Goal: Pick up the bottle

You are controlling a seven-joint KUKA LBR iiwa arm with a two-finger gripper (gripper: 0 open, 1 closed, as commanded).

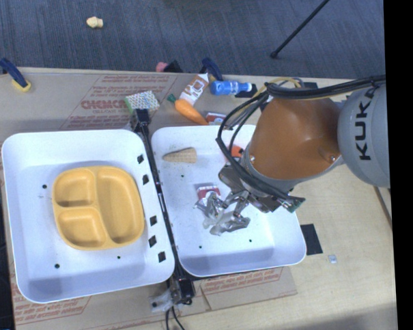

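Jaws' spacing cannot be told from this view: the gripper sits low in the right bin, right of centre in the frame, its metal parts blurring together, and nothing can be confirmed between them.

A red-and-white scrap lies just beside it; a cone-shaped item lies further up the bin.

The bottle, small with a blue body and white end, lies on its side on the cardboard at upper centre, outside both bins, near a carrot-like toy and a white-and-orange tube.

The yellow divided tray occupies the left bin.

Judgement: the bottle looks light, rigid plastic, smooth and liable to roll. Grasp across the body, mid-length.
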